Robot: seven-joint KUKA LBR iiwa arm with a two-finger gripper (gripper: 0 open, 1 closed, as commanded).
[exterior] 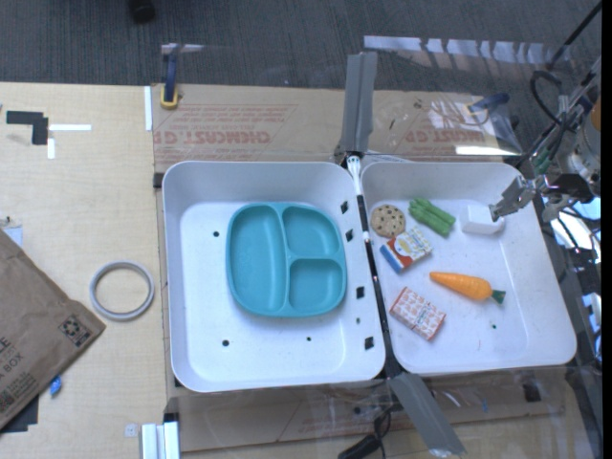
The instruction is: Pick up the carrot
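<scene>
Two white bins sit side by side below me, and my gripper [507, 204] hangs over the far right corner of the right bin [535, 347], carrying nothing; how wide it stands I cannot tell from this angle. The carrot [466, 286] lies loose on the bin floor, nearer the camera than my hand and a little to its left, green stub pointing right, clear of the red-and-white packet [418, 313] beside it. That open floor around it should allow a straight descent. A teal divided plate [286, 259] waits in the left bin.
</scene>
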